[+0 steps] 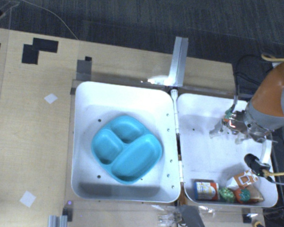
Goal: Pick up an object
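Observation:
My gripper hangs over the upper middle of the right bin, reaching in from the right under the orange-banded wrist. It is open, and I see bare white bin floor between its two pale fingers. Several small objects lie along the right bin's front edge, well below the gripper: a can with a blue and orange label, a green lump, a teal piece and a small orange and white box.
The left bin holds a blue divided plate. A metal divider runs between the bins. Black hose and cables hang off the arm at the right bin's right side.

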Action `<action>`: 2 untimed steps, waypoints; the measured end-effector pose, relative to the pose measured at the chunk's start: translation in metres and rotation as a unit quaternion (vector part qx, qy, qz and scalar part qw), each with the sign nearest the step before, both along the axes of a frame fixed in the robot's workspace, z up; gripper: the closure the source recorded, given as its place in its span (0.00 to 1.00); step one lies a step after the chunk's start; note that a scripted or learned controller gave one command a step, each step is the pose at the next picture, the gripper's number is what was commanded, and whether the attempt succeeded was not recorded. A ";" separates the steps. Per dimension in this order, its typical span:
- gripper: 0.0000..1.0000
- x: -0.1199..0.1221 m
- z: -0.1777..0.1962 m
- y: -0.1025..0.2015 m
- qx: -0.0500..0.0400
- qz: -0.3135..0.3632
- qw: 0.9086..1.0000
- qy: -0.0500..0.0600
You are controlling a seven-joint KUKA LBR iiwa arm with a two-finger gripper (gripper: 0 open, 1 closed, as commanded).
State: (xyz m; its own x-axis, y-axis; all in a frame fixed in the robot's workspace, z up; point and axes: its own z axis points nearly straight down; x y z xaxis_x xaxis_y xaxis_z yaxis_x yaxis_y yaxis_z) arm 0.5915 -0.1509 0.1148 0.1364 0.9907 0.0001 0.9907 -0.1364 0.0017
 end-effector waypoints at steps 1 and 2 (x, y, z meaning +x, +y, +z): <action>0.00 0.058 -0.020 -0.042 0.004 -0.051 0.999 -0.006; 0.00 0.080 0.039 -0.022 -0.001 -0.053 0.999 -0.003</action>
